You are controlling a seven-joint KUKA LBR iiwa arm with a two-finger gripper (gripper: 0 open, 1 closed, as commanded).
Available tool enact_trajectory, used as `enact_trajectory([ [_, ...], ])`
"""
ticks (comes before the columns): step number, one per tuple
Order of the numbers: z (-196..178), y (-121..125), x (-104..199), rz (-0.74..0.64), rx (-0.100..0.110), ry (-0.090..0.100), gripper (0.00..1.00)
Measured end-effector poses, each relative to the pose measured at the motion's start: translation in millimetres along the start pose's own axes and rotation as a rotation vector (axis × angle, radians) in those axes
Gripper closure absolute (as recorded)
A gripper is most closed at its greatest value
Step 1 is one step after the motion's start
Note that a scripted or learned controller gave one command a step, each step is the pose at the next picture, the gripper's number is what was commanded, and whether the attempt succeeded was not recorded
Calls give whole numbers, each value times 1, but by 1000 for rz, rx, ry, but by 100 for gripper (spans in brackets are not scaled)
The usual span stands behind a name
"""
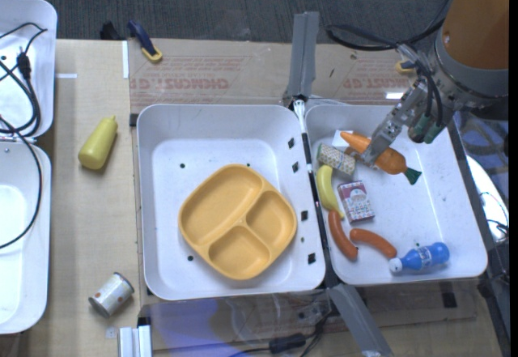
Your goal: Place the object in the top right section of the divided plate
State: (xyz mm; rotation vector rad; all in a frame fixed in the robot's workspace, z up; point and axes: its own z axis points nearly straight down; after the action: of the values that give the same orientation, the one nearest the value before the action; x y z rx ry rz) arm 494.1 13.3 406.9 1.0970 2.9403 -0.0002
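A yellow divided plate (237,222) with three sections lies in the left bin (154,185). The right bin (463,210) holds several toy foods. Among them are an orange carrot with a green tip (393,161), a yellow banana (325,188), a beige textured block (335,157), a small red-and-white box (355,201), two red sausages (373,241) and a blue bottle (421,257). My gripper (371,155) reaches down slantwise from the upper right into the right bin. Its tip sits at the carrot's left end, close to the beige block.
On the bench to the left of the bins lie a yellow squeeze bottle (98,143) and a small can (111,294). A blue-and-yellow clamp (144,41) rests at the back. A grey divider post (303,56) stands between the bins. Black cables hang behind my arm.
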Motion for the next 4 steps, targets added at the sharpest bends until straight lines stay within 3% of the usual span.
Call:
enact_trajectory([
  [4, -35, 5, -5, -5, 0, -8, 100],
])
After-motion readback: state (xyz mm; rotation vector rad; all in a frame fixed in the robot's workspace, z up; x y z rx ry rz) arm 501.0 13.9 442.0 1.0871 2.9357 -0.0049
